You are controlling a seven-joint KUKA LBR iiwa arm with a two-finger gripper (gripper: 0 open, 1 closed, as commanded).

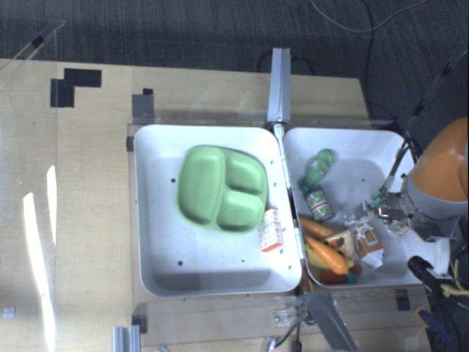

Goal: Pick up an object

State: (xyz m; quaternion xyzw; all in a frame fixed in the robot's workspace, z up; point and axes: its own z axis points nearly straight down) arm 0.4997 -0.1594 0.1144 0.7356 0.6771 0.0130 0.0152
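Arm [440, 171]: grey, with an orange band, reaching over the right bin's [352, 144] right side.
Gripper [386, 210]: low among the clutter; jaws, can't tell.
Right bin: two green bottles [317, 166], carrots [322, 244], a crumpled packet [364, 242].
Left bin [150, 218]: glossy green divided tray [222, 188], small carton [270, 230].
Bench [80, 196]: pale wood; dark carpet behind.

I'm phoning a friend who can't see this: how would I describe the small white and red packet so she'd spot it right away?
Start at the left bin, the one holding the big green divided tray. Just past the tray's lower right corner, against the wall shared with the other bin, lies the small packet. It is white with red print, while its neighbour is plain green.
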